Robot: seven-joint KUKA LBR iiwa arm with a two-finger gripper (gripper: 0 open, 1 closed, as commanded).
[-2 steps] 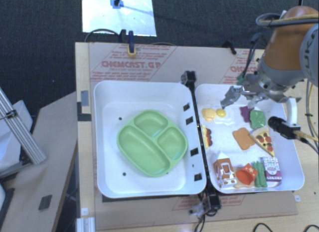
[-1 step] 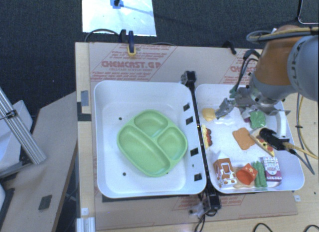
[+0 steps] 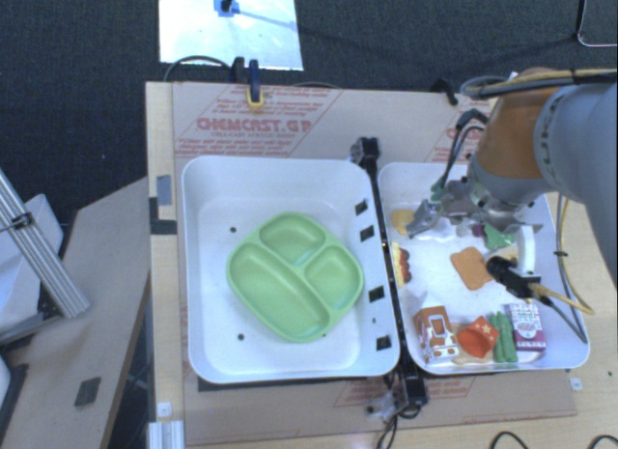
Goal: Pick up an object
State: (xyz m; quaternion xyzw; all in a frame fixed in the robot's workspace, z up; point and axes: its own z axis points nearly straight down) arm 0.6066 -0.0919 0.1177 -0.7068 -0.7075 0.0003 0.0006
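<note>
Nearest edge of the tabletop (image 3: pixel 290 408) first: 2 white bins side by side. The right bin (image 3: pixel 570 346) has its clutter packed along the near wall: a small orange-and-white carton (image 3: pixel 435 333), an orange-red toy piece (image 3: pixel 476 339) touching it, a green item (image 3: pixel 503 336) just beside that, then a red-and-white packet (image 3: pixel 526 326) at the right end. A bit further in lies a flat tan slice (image 3: pixel 468 266), looks like toy bread, on its own w/ bare floor round it. Near the divider there's a small yellow-red thing (image 3: pixel 402 262), too small to name.

Left bin (image 3: pixel 193 244) holds 1 pale green divided tray (image 3: pixel 294 276), 3 compartments, sitting flat, nothing in them.

Further back in the right bin the end effector (image 3: pixel 422 217) hangs low over the floor near the divider, arm coming in from the right w/ the orange band above. Can't tell whether it's released or clenched, the metal tip is a blur from here, and I see nothing between it. So as I read it the pick isn't done: nothing lifted, every item is down in the bin. Left to do: settle on a target, close, raise.

Likeliest targets by position are the yellow-red bit or the tan slice, both near the tip; the slice looks thin and flat, prob awkward to pinch off the floor.

Beyond the bins, printed brown board (image 3: pixel 256 124) w/ a yellow clamp (image 3: pixel 254 99) on its far edge
</note>
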